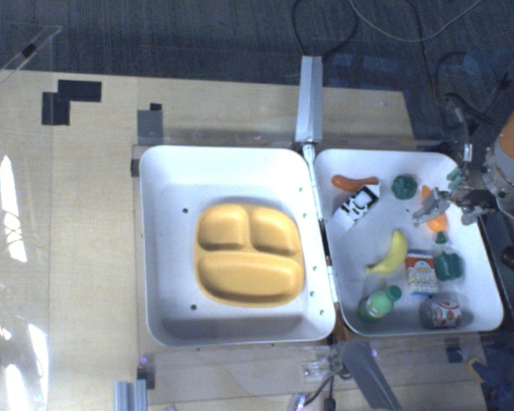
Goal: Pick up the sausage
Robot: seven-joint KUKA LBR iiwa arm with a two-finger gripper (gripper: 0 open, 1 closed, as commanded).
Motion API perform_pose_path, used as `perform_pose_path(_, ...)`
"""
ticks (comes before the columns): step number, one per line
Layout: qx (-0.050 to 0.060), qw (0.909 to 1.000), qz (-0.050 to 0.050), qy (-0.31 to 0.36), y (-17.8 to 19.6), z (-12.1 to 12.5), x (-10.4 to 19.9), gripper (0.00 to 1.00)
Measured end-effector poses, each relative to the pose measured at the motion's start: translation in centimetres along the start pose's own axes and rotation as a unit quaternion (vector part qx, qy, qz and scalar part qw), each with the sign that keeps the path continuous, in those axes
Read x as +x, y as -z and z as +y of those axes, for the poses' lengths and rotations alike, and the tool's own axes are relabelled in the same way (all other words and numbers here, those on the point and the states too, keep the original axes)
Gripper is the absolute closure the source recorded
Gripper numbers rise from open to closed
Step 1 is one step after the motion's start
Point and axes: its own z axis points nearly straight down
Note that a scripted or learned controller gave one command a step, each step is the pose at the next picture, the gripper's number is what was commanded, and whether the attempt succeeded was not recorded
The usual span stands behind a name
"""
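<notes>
The sausage point(354, 181) is a small orange-red link lying near the back left corner of the right bin point(488, 264). My gripper point(450, 204) hangs over the right side of that bin, well to the right of the sausage and apart from it. It hovers by a small orange item point(437, 223).
The right bin also holds a black-and-white carton point(357, 204), a dark green round item point(403, 186), a banana point(390, 253), a green bottle point(379, 303), a red-and-white box point(420, 274), a green cup point(448, 266) and a can point(441, 312). The left bin point(167, 229) bears a yellow compartment plate point(247, 253).
</notes>
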Motion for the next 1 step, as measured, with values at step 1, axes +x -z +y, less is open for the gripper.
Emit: perform_pose_path(1,-0.002,0.9949,0.0,0.101,1.27,4.92,5.32,0.0)
